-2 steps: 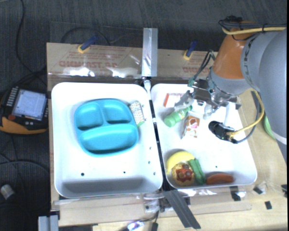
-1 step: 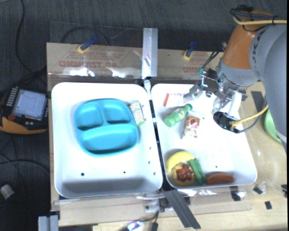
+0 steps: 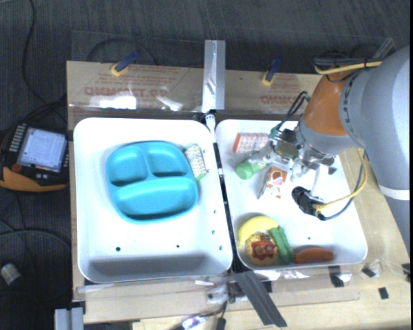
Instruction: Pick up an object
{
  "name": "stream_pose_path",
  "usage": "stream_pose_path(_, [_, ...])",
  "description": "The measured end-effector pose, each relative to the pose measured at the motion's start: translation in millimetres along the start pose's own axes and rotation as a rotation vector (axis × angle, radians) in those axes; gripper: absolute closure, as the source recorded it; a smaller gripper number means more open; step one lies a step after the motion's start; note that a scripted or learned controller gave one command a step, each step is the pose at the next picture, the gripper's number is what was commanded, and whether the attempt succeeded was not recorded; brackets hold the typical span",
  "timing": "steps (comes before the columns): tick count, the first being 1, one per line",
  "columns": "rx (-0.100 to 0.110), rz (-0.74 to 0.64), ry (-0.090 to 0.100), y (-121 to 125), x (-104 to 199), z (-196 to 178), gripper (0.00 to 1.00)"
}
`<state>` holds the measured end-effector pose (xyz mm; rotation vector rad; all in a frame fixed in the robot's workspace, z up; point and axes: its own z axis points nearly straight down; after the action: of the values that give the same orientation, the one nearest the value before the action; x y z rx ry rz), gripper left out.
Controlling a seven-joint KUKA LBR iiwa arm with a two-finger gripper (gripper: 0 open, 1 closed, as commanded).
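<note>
My gripper [image 3: 286,155] is low in the upper middle of the right bin [image 3: 344,218], below the arm's orange band. Just left of it lie a green object [image 3: 246,170] and an orange-and-white box [image 3: 250,141]. A white packet with red print [image 3: 275,179] sits right under the gripper's lower edge. Whether anything is held is hidden by the gripper body. Along the bin's front lie a yellow ball [image 3: 256,224], a red patterned toy [image 3: 262,248], a green stick [image 3: 281,243] and a red sausage [image 3: 313,255].
The left bin [image 3: 96,239] holds a blue divided plate [image 3: 151,179] with a small patterned item [image 3: 196,160] at its right edge. A black cable end [image 3: 304,199] hangs beside the gripper. A handheld device [image 3: 34,153] lies on the floor at the left.
</note>
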<state>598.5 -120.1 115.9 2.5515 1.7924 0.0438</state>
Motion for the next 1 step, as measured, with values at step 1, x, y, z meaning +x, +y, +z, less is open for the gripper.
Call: stream_pose_path(1, [-0.011,-0.072,0.006,6.9,9.5,8.1,0.0])
